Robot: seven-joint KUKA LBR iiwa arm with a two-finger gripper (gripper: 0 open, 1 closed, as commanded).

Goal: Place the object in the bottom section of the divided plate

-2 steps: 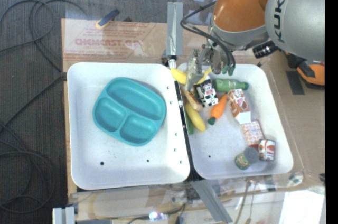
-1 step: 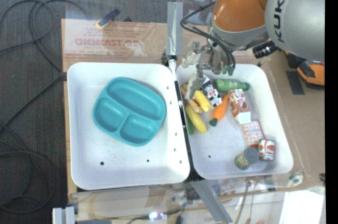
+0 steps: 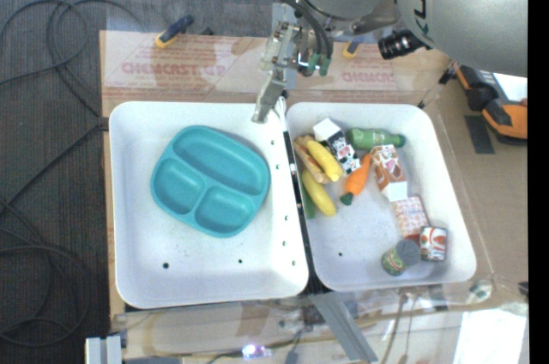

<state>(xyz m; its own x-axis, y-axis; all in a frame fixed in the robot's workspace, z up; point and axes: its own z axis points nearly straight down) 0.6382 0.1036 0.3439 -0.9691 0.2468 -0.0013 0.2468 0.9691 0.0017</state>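
Gripper (image 3: 268, 108), finger state unclear, hovers at the bins' shared upper edge; teal divided plate (image 3: 211, 179) sits bare, toy food (image 3: 322, 169) unpicked.

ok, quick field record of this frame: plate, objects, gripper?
plate: teal divided plate in left bin, all three sections bare
objects: banana, carrot, green bottle, cans and cartons, all in right bin
gripper: gripper above the bins' shared back corner, nothing seen between its fingers
task state: object not yet placed
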